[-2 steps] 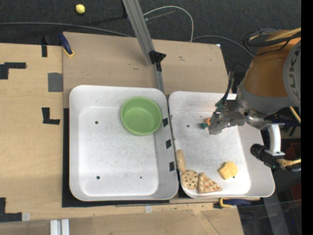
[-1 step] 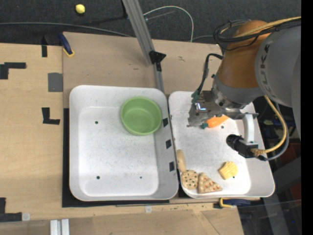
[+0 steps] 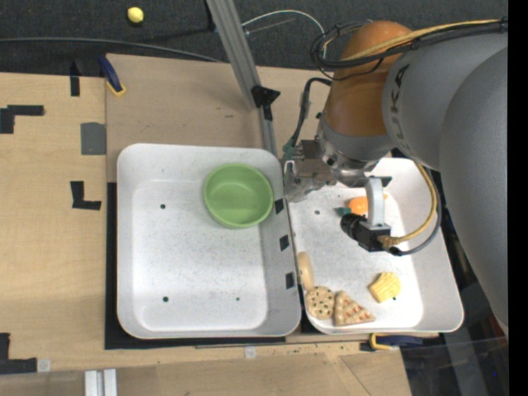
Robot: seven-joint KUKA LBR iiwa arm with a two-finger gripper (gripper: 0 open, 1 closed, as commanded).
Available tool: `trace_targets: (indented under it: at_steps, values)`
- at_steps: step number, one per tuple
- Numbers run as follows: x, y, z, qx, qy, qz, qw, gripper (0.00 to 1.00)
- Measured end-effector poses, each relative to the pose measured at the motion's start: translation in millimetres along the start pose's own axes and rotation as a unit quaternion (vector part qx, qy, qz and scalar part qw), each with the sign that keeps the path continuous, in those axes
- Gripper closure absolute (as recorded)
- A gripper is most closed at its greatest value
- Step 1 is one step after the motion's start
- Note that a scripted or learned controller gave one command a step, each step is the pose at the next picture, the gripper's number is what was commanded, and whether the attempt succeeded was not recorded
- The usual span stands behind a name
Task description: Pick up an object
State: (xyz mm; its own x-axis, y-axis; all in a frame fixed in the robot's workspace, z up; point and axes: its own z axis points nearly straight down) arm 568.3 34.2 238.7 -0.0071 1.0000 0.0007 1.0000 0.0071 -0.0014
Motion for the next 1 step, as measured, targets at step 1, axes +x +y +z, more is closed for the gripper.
trace_targets:
  at_steps: [1]
  values:
    - [46.3,13.0,15.7,0.001,0.000,0.001,1.0000,1.00]
